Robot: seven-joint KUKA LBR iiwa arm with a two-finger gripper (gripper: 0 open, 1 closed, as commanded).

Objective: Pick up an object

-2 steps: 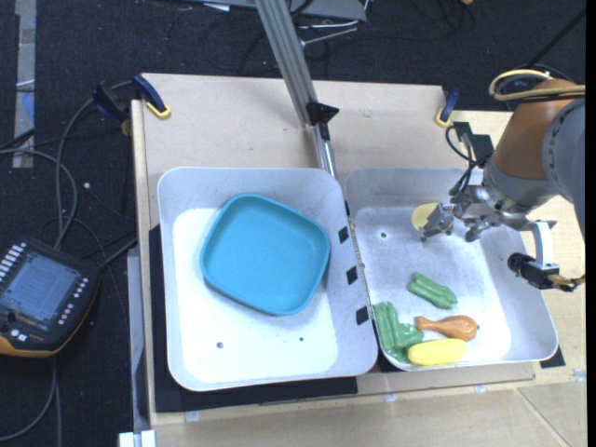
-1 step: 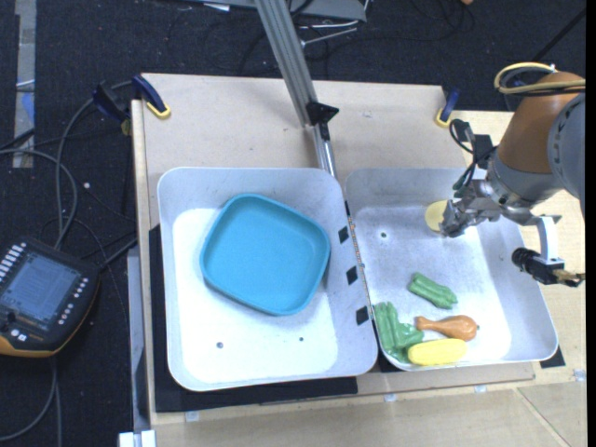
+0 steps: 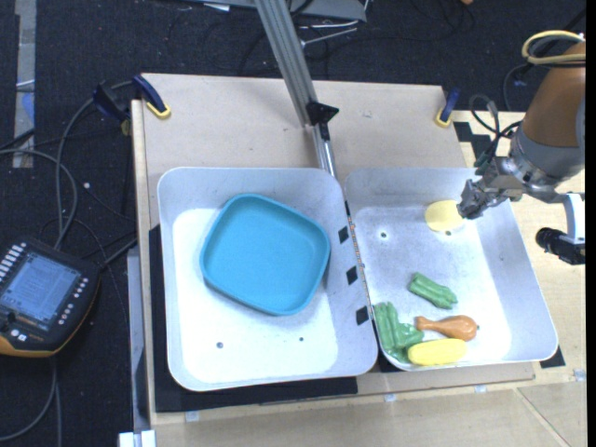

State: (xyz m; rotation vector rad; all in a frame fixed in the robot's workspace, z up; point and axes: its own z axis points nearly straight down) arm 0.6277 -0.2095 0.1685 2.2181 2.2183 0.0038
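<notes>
Over the right bin (image 3: 521,277), at its far right side, the pincer (image 3: 468,205) hangs low beside a pale yellow, rounded object (image 3: 443,215), touching it or very nearly so on that object's right edge. From this slanted overhead view I cannot tell whether the pincer is released or clenched, nor whether the yellow piece sits between its tips; it looks to rest on the bin floor. The arm (image 3: 551,119), grey with an orange band, reaches in from the right.

My reading is that the approach to a grasp is in hand, with the pale yellow piece as the likely target. The next move calls for the tips to straddle that piece squarely and close before any lift; its smooth, domed shape may let it slip aside if it is caught off-centre.

Nearer in the same bin lie other candidates: a knobbly green pickle-like piece (image 3: 432,291), a glossy brown drumstick shape (image 3: 449,325), a bright yellow oblong (image 3: 437,352) just beside the drumstick, and a green ridged piece (image 3: 391,328) against the bin's left wall. All look like moulded plastic toy food.

The left bin (image 3: 186,343) holds a blue, rounded-square plate (image 3: 265,253) of smooth plastic with a raised rim. Both bins are white, shallow and matte, standing on a pale wooden worktop (image 3: 233,119).
</notes>
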